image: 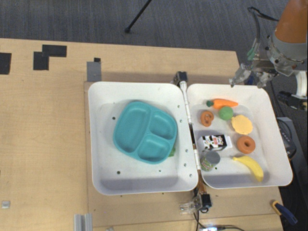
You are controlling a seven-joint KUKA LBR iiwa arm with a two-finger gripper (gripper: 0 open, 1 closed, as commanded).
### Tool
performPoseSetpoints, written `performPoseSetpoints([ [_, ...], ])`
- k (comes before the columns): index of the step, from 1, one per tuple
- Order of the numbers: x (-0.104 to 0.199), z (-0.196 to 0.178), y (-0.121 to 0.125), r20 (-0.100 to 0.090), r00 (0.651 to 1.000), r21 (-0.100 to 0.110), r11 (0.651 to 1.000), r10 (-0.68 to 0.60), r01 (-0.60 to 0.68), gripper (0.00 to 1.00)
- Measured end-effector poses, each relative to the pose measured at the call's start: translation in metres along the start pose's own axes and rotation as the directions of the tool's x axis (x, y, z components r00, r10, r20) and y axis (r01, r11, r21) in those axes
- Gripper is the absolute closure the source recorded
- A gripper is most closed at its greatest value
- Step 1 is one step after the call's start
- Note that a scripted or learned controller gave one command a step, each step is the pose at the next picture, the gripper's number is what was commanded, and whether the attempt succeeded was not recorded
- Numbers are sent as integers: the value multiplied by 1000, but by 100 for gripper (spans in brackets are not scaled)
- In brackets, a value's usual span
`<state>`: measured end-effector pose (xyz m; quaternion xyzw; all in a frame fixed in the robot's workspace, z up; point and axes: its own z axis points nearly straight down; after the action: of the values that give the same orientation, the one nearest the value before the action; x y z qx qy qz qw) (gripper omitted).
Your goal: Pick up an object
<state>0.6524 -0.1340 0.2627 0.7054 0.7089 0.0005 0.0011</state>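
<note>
right bin (278,143) on counter (43,143), near to far: banana (250,167) x1, can (209,160) x1, carton (214,141) x1, donuts x2, yellow disc (241,125) x1, green ball (225,113) x1, carrot (224,103) x1, long axis left-right | left bin (96,129): teal tray (145,132) x1 | hand (251,76) seen beyond right bin's far rim, empty, spread not determinable; carrot judged nearest, toward the near-left

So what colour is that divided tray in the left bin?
The divided tray is teal, seen in the camera view.
</note>
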Motion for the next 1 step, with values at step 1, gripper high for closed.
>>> performPoseSetpoints([
  [1,5,109,5,-1,999,4,999,-32,32,0],
])
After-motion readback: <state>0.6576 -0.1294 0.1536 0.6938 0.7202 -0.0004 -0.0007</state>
